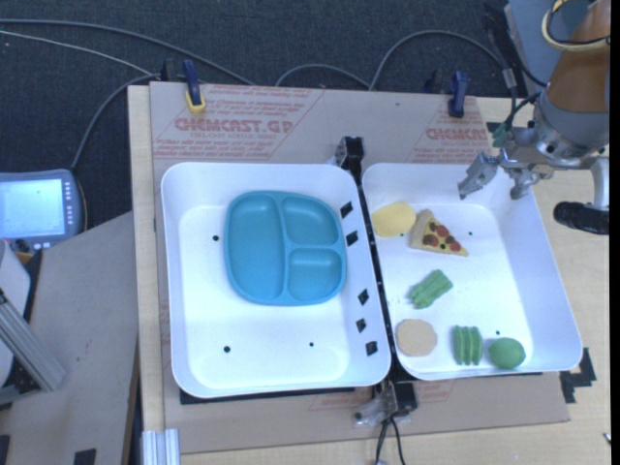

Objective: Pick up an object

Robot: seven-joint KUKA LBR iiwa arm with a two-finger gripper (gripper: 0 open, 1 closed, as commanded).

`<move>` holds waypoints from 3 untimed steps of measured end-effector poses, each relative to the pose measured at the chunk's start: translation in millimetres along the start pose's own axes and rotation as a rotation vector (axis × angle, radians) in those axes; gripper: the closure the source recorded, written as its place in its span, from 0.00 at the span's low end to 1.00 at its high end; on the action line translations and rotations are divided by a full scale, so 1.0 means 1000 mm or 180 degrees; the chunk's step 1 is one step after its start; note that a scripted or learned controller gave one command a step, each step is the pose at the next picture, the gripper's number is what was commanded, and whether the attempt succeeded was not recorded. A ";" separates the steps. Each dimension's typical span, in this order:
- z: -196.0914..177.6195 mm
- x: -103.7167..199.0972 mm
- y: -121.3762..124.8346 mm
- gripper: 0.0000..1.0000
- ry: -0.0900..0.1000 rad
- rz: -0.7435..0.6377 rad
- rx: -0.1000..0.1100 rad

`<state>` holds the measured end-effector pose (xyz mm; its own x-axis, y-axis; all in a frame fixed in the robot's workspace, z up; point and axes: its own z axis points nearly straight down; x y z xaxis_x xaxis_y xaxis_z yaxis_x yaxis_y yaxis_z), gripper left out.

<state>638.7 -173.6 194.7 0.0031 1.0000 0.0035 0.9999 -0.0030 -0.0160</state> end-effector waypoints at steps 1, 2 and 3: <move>-0.009 0.000 0.003 0.00 -0.0010 -0.0010 -0.0048; 0.046 0.011 0.001 0.00 -0.0003 -0.0015 -0.0027; 0.102 0.009 0.011 0.00 -0.0009 -0.0014 -0.0041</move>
<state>647.9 -164.2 92.6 -0.0014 1.0000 0.0007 1.0000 0.0014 -0.0031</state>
